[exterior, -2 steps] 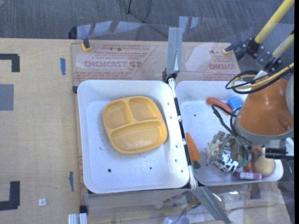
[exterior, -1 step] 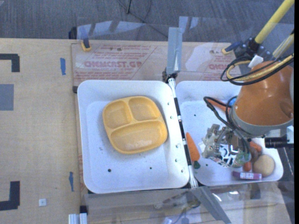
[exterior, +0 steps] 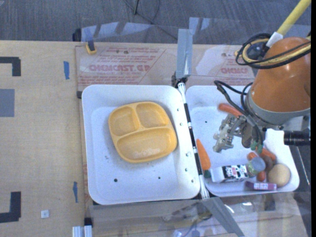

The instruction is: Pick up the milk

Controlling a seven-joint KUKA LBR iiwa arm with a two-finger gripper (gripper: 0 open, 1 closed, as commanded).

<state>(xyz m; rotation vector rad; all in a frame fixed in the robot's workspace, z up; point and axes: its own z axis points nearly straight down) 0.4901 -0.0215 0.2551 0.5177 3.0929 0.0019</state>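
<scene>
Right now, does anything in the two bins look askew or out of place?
Two things stand out. The milk carton lies on its side near the right bin's front edge. A carrot is tilted against that bin's left wall. The yellow plate sits flat in the left bin.

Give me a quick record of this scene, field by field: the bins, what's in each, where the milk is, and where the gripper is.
left bin: holds a yellow divided plate
right bin: holds the small items
milk: black-and-white carton lying on its side near the right bin's front edge
carrot: along the right bin's left wall
egg: front right corner
gripper: above the right bin, behind the milk, holding nothing visible
</scene>
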